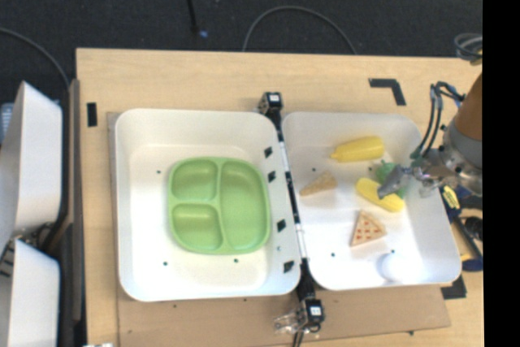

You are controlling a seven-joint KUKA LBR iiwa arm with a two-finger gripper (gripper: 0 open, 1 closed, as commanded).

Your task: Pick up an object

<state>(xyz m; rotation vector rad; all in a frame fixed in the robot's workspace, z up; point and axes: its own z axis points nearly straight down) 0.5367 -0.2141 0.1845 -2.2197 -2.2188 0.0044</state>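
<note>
In the right shallow white plastic bin point(422, 260), nearest me I see a small white rounded lump point(392, 266), then a flat pizza-slice wedge point(367, 229). Further back, a smooth yellow oblong piece point(379, 193) lies right under the grey two-finger gripper point(393, 180); whether it is gripped I cannot tell. A tan wedge point(318, 184) and a yellow corn-like cob point(357, 149) lie beyond. The left white bin point(142, 256) holds a green three-compartment plastic tray point(218, 204).
</note>
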